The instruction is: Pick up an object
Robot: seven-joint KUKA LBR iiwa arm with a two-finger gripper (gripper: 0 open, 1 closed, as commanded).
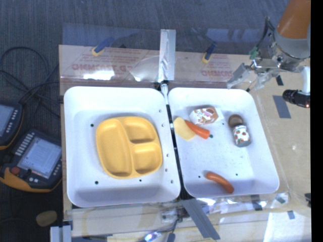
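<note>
The right bin (262,150) holds several small items: a wrapped pastry (204,115), a yellow wedge (183,129) with an orange carrot (199,130) lying across it, a brown ball (235,119), a small printed can (241,135) and an orange sausage (219,181) near the front. My gripper (248,78) hangs above the bin's far right corner, beyond its rim. Its two fingers are spread apart with nothing between them. The orange band of the arm (294,11) rises at the top right.
A yellow divided tray (129,146) lies in the left bin (81,135). A metal divider post (167,54) stands behind the seam between the bins. A teach pendant (31,158) and cables lie on the floor at the left.
</note>
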